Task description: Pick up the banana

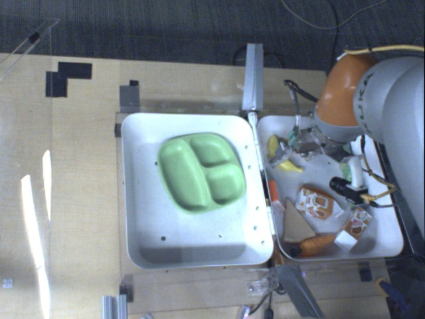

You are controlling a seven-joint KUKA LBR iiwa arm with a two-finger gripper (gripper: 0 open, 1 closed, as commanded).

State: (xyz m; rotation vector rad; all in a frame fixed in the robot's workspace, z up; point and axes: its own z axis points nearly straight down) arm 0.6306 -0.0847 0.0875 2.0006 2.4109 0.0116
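The claw (290, 146) sits low over the banana (282, 155) at the far left of the right bin (392, 244); how wide it stands, I cannot tell. The left bin (143, 244) holds a green divided plate (201, 171).

1 fixed camera looks down at a slant on 2 white bins (133, 198), arm (392, 105) entering right.
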